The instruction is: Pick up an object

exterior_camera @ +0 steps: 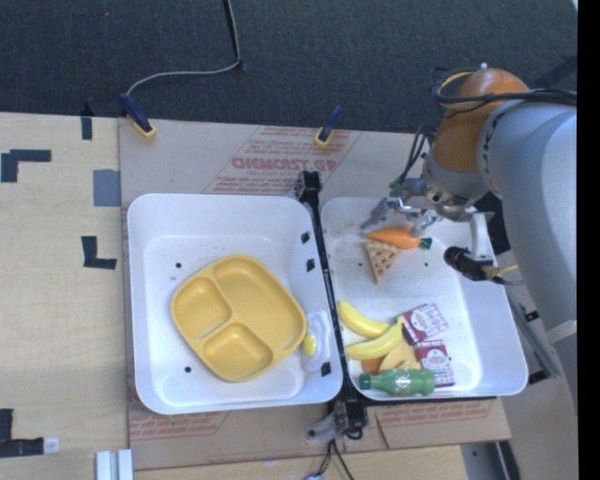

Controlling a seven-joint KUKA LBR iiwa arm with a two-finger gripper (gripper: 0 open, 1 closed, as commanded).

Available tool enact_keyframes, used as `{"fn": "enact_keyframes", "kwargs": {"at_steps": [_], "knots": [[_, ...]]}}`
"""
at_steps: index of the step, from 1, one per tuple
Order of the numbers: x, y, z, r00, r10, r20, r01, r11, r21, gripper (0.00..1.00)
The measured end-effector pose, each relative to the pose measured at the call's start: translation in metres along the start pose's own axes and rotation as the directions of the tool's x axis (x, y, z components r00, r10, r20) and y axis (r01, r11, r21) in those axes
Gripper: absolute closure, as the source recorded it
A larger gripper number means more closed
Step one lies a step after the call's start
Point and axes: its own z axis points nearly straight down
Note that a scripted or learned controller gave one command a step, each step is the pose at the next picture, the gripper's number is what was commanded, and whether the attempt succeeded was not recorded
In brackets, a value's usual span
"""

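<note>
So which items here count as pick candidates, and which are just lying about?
Job:
two-finger gripper
orange toy carrot
tan waffle wedge
yellow toy bananas
green plastic bottle
red-and-white cartons

Lying about:
yellow divided plate
yellow-blue clamps
black cable

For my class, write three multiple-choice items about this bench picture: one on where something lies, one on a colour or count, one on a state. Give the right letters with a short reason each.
1. Where does the yellow divided plate lie?
A. in the left bin
B. in the right bin
C. on the cardboard outside the bins

2. How many bananas lie in the right bin?
A. none
B. two
C. five

3. How does the green bottle rest?
A. standing upright
B. lying on its side
C. hanging from the hand

Answers:
1 A, the plate sits within the walls of the left bin.
2 B, two yellow bananas lie side by side near the divider.
3 B, its length runs flat along the bin's near wall, far from the hand, which hovers above the carrot.
</note>
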Motion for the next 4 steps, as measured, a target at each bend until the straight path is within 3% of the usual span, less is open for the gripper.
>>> {"fn": "enact_keyframes", "kwargs": {"at_steps": [2, 3, 4], "knots": [[0.026, -0.018, 0.018, 1.0, 0.001, 0.004, -0.001, 1.0, -0.009, 0.0], [0.025, -0.018, 0.009, 1.0, 0.001, 0.007, 0.0, 1.0, -0.006, 1.0], [0.025, -0.019, 0.009, 1.0, 0.001, 0.006, 0.0, 1.0, -0.006, 0.0]]}}
